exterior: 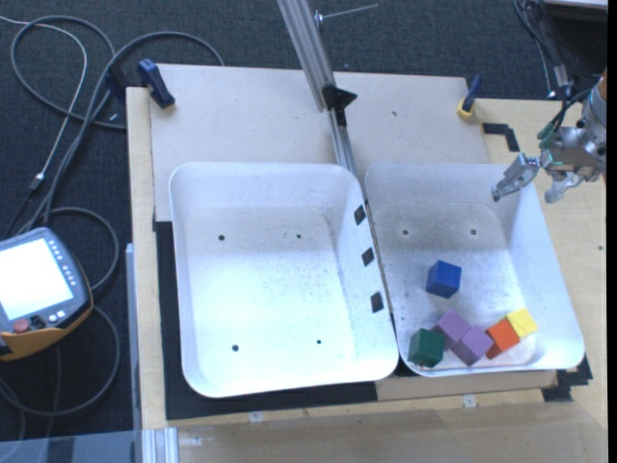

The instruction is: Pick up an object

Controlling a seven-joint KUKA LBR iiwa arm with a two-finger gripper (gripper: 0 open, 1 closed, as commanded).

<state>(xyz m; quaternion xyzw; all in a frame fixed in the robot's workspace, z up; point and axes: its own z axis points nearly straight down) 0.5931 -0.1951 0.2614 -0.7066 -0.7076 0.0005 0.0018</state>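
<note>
Several small blocks lie in the right bin (pixel 540 258). A blue cube (pixel 443 278) sits alone near its middle. Along the front wall are a green block (pixel 425 346), two purple blocks (pixel 453 325) (pixel 474 343), an orange block (pixel 502 336) and a yellow block (pixel 522 323), packed close together. My gripper (pixel 525 193) hangs above the bin's far right corner, well away from the blocks. Its fingers (pixel 506 183) are spread open with nothing between them.
The left bin (pixel 193 258) stands beside the right one, divided from it by a ridge with black tabs (pixel 367 256). A slanted metal rail (pixel 308 46) rises behind the bins. Clamps (pixel 154 82) (pixel 469 99) grip the board's back edge. A teach pendant (pixel 34 283) lies off the bench at left.
</note>
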